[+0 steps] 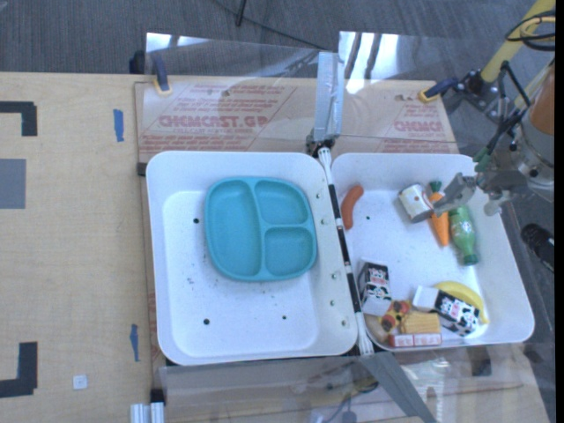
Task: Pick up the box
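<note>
Right bin (515, 263): gripper (460, 188) hovers at its upper right, just above the carrot (439, 227); jaw state cannot be told. The box (376, 288) lies near its lower left, untouched.

A teal plate (261, 228) with three compartments lies in the left bin (176, 263), toward its far right corner. In the right bin (511, 271), a sausage (351, 206) lies by the left wall near the far edge. A carrot (439, 226) and a green bottle (463, 238) lie side by side toward the far right, with a small white-and-tan item (412, 201) just left of the carrot. A banana (464, 293) curves near the right wall toward the near edge. Sheets of cardboard (225, 117) with red print lie on the table (70, 236) beyond both bins.
</note>
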`<state>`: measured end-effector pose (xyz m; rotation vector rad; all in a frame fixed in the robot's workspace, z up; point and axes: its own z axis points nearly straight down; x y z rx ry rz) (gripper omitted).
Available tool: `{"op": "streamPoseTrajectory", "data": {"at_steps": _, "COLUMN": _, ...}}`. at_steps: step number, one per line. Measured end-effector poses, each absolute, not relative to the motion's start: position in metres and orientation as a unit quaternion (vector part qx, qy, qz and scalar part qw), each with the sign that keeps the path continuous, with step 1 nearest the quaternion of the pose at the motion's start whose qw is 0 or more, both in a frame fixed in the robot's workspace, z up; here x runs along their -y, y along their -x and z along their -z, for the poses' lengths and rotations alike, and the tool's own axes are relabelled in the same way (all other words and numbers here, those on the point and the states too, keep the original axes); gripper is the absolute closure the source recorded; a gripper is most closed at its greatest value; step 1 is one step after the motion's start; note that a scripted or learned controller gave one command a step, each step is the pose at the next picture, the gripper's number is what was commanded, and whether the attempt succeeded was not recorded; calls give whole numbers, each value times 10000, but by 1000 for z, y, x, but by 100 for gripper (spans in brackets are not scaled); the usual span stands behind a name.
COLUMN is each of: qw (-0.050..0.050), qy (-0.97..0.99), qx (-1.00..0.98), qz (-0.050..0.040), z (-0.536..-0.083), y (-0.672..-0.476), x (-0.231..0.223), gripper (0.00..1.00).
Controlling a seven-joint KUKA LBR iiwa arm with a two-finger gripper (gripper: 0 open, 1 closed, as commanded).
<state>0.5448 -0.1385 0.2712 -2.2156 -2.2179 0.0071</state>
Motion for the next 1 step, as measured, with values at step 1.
{"op": "streamPoseTrajectory", "data": {"at_steps": 1, "qw": 40, "qy": 7066, "qx": 7076, "qz": -33, "z": -278, "y": -546, "x": 139, "gripper": 100}}
